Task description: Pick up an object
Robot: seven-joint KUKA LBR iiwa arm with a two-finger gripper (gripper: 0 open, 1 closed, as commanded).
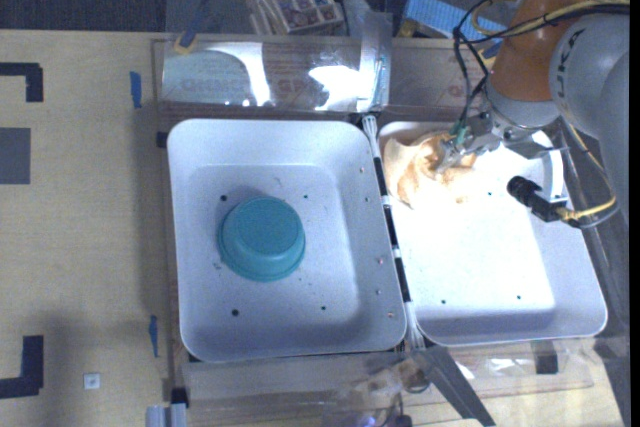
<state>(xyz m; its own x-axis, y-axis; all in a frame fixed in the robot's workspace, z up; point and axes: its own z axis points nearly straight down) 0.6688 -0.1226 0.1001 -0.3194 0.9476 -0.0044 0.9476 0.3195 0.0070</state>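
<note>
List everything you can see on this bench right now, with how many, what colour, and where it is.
bins: two, white, side by side on the bench; left bin, right bin
bowl: one, teal, upside down, middle of the left bin
cloth: one, pale orange-tan, crumpled in the right bin's far left corner
clear plastic sheet: one, shiny, behind the left bin
blue tape marks: small, on the bench left of the left bin
arm: one, grey with an orange band, reaching in from the right
gripper: one, down at the cloth
</note>
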